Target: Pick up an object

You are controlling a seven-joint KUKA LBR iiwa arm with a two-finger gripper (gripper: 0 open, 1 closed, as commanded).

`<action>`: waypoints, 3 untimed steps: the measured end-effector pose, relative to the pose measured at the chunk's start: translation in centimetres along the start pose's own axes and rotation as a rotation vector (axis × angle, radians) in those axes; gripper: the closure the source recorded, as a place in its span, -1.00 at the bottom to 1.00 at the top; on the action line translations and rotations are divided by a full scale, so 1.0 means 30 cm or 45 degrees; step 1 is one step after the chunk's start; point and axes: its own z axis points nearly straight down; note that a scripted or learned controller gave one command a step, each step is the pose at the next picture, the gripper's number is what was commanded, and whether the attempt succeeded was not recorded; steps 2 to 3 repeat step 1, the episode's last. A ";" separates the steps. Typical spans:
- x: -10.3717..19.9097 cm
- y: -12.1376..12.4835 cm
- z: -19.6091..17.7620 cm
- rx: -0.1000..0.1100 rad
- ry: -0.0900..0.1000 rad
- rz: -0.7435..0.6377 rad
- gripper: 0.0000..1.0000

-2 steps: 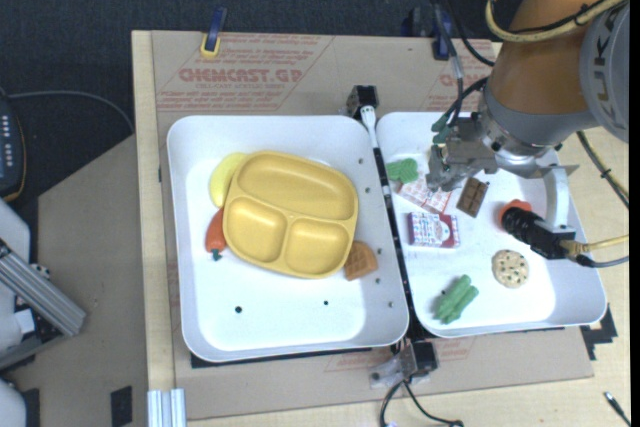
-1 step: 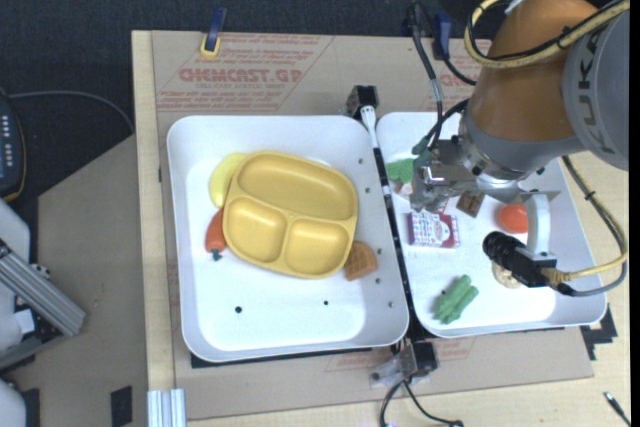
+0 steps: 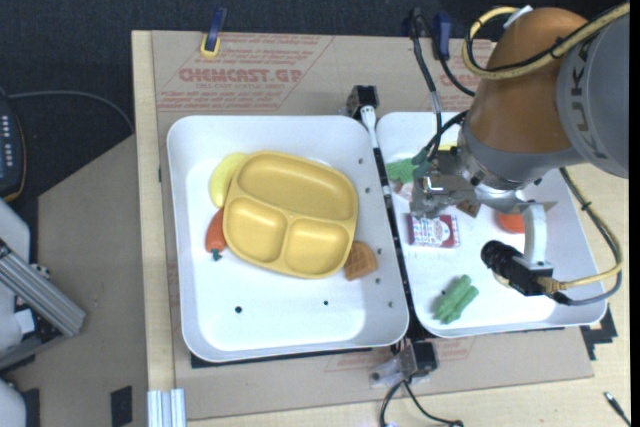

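The arm (image 3: 530, 95) is seen reaching in from the right, bent over the right bin (image 3: 570, 310), its orange band uppermost and its wrist turned downward. The tool (image 3: 437, 198) is held low above the bin's left part, just over a red-and-white packet (image 3: 433, 232); whether it is spread or pressed together cannot be told. A green toy (image 3: 455, 299) lies nearer the front edge. In the left bin (image 3: 200, 305) a yellow divided tray (image 3: 290, 213) is shown upon the desk (image 3: 160, 95).
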 end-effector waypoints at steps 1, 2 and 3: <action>0.036 0.018 -0.005 -0.007 -0.001 -0.004 1.00; 0.036 0.018 -0.005 -0.007 -0.001 -0.004 1.00; 0.036 0.018 -0.005 -0.007 -0.001 -0.004 1.00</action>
